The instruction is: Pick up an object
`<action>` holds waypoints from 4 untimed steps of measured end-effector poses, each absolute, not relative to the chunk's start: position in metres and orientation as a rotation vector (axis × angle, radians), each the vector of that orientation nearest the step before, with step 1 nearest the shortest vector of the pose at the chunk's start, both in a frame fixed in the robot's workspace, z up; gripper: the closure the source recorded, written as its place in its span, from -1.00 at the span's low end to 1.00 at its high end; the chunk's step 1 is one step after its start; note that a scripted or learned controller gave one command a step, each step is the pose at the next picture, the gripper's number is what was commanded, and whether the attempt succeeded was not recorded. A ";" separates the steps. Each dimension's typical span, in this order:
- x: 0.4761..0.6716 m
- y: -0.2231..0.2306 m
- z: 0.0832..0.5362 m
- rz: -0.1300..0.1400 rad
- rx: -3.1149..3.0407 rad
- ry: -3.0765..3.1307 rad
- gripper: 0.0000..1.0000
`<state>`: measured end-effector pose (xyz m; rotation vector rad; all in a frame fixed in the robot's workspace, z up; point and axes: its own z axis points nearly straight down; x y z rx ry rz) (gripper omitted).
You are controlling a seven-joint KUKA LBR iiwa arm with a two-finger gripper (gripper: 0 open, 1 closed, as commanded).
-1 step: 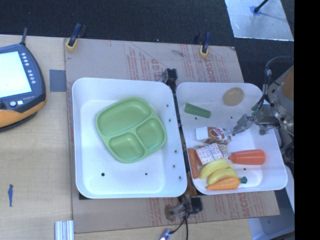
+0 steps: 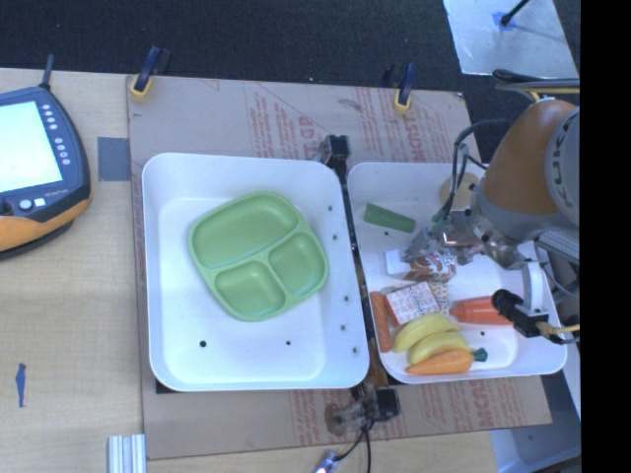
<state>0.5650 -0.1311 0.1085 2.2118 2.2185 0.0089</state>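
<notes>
The left bin (image 2: 163, 264) offered the widest opening: a green divided plate (image 2: 258, 254) sat near its middle, leaving bare white floor on all sides, broadest along the front and left edges. The right bin (image 2: 537, 363) was crowded. The arm (image 2: 527, 170) hung over its far right portion, with the gripper (image 2: 434, 249) low among the items. A green block (image 2: 388, 218) lay near the far left corner with open floor around it. The front half was packed: two bananas (image 2: 431, 333), a carrot (image 2: 444, 362), a printed packet (image 2: 416, 302) and an orange-red piece (image 2: 478, 310) lay touching or just beside each other.
</notes>
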 end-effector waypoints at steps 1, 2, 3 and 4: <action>0.581 -0.101 0.104 0.012 2.203 2.211 -1.00; 0.603 -0.100 0.092 -0.001 2.218 2.225 -1.00; 0.569 -0.095 0.092 -0.007 2.218 2.229 -1.00; 0.570 -0.096 0.103 -0.007 2.215 2.228 1.00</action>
